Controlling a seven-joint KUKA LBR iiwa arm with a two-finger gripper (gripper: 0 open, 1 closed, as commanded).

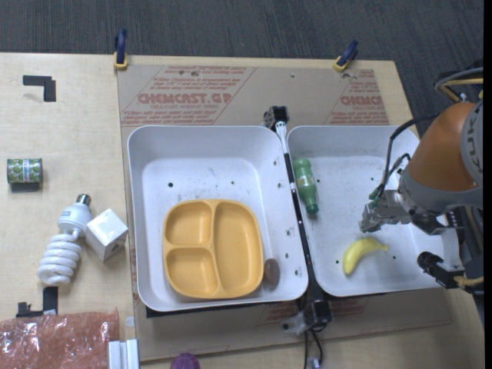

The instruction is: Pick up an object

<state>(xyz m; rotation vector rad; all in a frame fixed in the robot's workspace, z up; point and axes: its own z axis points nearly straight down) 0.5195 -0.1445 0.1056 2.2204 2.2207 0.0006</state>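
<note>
Two white bins (146, 206) are shown on a bench, the approach step being judged in hand: the gripper (373, 220) is poised just above the banana (360, 254), its jaw state indiscernible, and a short descent is called for.
</note>
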